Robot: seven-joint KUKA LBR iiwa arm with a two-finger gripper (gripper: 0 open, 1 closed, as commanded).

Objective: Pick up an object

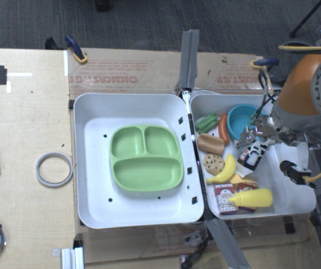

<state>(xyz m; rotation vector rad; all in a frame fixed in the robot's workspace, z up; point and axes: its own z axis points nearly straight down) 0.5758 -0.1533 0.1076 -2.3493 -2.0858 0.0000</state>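
Here the claw, grip state unclear, hangs amid crowded right bin clutter by the blue bowl.

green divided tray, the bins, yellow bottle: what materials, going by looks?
Green divided tray: looks like moulded plastic, matte to satin, uniform colour, rounded compartment edges.
Left bin and right bin: probably thin formed plastic, smooth white with soft sheen and rounded corners.
Yellow bottle: likely soft plastic, slightly glossy, a squeeze-bottle shape; possibly a toy.

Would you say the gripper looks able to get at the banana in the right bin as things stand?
Probably yes: the gripper hovers just right of the banana, whose top lies uncovered, though a cookie and mustard bottle crowd it.
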